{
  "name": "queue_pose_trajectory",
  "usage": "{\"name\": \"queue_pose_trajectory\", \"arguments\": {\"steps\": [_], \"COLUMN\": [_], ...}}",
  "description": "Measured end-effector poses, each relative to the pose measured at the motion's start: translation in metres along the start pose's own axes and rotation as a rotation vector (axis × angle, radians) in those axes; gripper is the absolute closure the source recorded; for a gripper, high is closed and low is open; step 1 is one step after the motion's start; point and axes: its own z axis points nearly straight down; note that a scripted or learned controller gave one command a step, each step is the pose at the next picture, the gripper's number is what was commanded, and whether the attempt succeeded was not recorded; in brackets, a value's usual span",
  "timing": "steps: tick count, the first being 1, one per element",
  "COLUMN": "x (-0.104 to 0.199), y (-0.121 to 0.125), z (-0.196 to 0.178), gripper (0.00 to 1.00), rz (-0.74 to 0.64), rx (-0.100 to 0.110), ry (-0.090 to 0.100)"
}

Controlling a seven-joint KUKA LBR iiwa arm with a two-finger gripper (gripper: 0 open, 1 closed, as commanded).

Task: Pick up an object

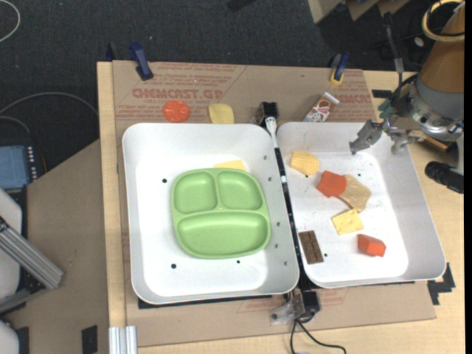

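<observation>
My gripper [380,140] hangs over the far right corner of the right bin [413,220], open, with nothing between its fingers [361,139]. Below and left of it in that bin lie a yellow-orange piece [304,162], a red block [332,184] touching a tan piece [357,195], a yellow cheese wedge [346,221], a small red-orange piece [371,246] and a brown chocolate bar [310,246]. The nearest of them, the tan piece and red block, are a short way toward the front from the fingers.
The left bin [147,198] holds a green divided plate [220,212] with a yellow piece [230,166] behind it. On the cardboard beyond the bins lie an orange disc [176,111], a yellow item [220,113], a black object [268,112] and a packet [320,109].
</observation>
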Motion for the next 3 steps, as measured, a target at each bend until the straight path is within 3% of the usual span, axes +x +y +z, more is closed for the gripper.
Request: {"name": "queue_pose_trajectory", "arguments": {"steps": [1, 2, 3], "x": [0.048, 0.029, -0.001], "y": [-0.005, -0.013, -0.076], "z": [0.031, 0.123, 0.117], "gripper": [0.00, 0.00, 0.00], "rz": [-0.004, 0.001, 0.004], "rx": [0.005, -0.004, -0.008], "ry": [0.003, -0.002, -0.003]}}
